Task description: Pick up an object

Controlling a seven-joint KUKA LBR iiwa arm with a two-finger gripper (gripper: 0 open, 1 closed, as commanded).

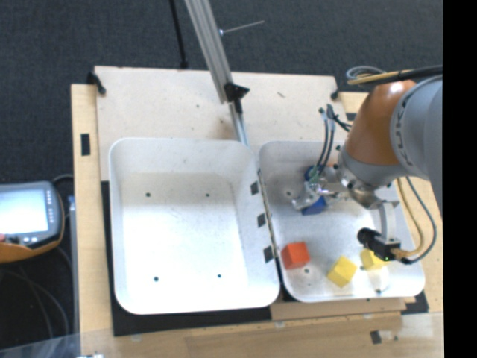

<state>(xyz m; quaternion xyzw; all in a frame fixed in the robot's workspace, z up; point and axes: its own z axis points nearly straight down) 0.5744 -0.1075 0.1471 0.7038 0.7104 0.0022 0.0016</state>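
In the right bin (283,162) lie an orange cube (296,254) near the front left, a yellow block (342,271) at the front, and a second yellow piece (371,259) toward the front right. My gripper (311,198) reaches in from the right and hangs over the bin's middle. A blue object (316,204) sits right at its fingertips. The grey wrist and cables hide how the fingers stand around it.
The left bin (127,200) lies beside the right one. A slanted metal rail (212,47) rises behind the bins. A small screen device (28,215) sits off the bench at the left. Cables (414,222) loop by the right bin's right side.
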